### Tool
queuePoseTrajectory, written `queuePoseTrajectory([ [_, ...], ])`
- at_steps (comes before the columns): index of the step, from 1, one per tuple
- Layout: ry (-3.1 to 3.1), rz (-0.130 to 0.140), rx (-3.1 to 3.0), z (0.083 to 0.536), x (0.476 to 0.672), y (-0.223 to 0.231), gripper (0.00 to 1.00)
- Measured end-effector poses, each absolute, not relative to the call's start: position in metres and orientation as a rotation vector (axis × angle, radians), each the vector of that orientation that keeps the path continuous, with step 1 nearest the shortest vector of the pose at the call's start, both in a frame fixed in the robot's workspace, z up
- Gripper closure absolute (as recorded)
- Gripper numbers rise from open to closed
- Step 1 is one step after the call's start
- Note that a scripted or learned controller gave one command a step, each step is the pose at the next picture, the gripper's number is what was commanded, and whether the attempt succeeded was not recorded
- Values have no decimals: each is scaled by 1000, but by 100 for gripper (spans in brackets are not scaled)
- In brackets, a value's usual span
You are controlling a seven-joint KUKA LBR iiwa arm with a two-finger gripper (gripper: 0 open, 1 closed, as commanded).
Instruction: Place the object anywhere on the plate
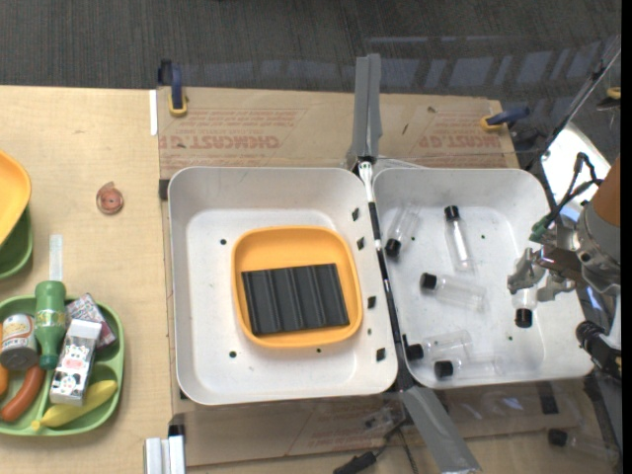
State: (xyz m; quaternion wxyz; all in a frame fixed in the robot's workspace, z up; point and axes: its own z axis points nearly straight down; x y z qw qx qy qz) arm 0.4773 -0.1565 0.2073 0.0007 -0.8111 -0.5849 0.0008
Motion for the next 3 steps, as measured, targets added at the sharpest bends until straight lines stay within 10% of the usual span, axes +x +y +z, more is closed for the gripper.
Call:
queuePoseTrajectory([
  [3,-2334,4,-2104,210,611,-100,100],
])
